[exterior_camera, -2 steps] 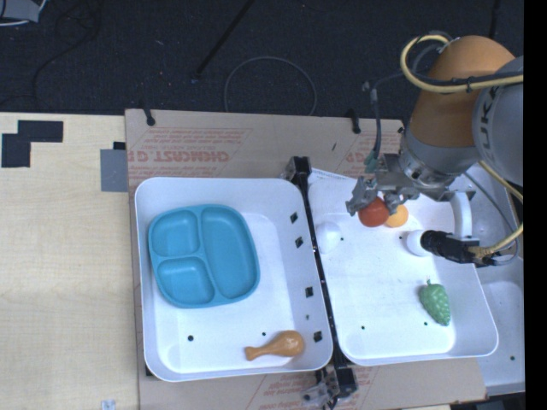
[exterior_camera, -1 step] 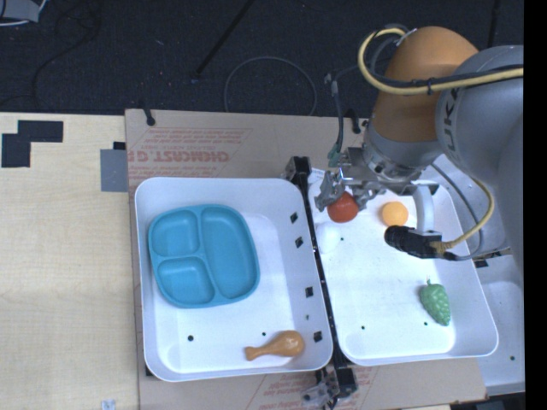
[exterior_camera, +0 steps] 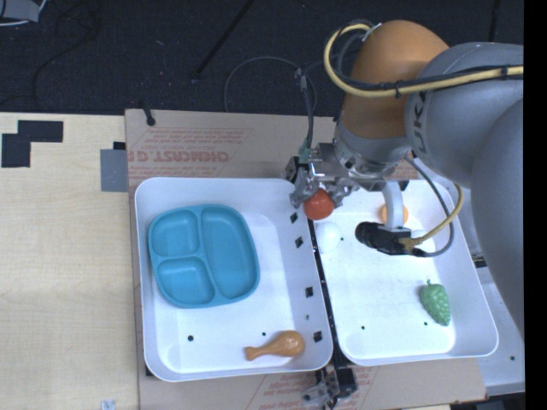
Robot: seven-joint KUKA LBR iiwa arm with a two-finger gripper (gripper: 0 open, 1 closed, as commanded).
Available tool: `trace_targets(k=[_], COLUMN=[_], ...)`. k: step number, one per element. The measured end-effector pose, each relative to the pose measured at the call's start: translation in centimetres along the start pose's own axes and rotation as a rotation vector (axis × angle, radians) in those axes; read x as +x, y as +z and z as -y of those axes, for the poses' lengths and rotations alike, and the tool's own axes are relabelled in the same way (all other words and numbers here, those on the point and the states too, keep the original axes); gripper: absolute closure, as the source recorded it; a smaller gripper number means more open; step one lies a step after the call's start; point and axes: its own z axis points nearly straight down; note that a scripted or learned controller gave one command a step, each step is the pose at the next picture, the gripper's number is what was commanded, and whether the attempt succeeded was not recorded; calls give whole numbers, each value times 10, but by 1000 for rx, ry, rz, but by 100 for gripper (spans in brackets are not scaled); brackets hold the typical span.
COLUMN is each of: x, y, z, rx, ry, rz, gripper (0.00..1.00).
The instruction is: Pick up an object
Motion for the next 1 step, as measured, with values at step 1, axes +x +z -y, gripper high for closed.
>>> trace_targets(k=[1], x=[50], y=[14], z=[-1], rx=[2], ry=[1], rz=[1], gripper=[100])
